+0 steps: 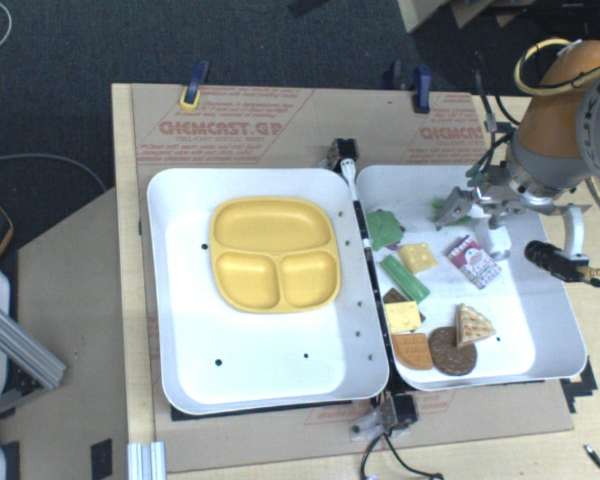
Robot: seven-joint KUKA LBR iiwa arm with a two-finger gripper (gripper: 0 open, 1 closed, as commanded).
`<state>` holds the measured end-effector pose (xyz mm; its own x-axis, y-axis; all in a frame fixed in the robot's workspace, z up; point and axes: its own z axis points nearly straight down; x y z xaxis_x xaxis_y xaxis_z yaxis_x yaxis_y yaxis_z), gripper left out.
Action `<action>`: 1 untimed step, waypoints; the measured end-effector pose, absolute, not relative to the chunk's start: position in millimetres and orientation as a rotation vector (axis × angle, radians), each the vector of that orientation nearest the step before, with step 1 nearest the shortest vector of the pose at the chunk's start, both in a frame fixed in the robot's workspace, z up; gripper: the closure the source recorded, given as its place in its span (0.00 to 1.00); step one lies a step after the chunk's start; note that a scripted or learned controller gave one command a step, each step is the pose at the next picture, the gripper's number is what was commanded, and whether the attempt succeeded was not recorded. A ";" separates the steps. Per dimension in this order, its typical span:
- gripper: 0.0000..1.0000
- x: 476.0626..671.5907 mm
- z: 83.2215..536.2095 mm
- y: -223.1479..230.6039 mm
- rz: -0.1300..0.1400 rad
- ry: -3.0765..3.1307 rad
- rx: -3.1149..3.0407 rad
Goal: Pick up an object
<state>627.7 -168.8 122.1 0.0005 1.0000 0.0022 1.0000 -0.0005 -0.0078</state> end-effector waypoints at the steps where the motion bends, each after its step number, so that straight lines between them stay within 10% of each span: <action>1: 0.00 629.9 100.2 -168.0 -0.005 -2.226 -2.223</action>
<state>629.9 -168.0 100.2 -0.0014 1.0000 -0.0007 1.0000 0.0014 0.0048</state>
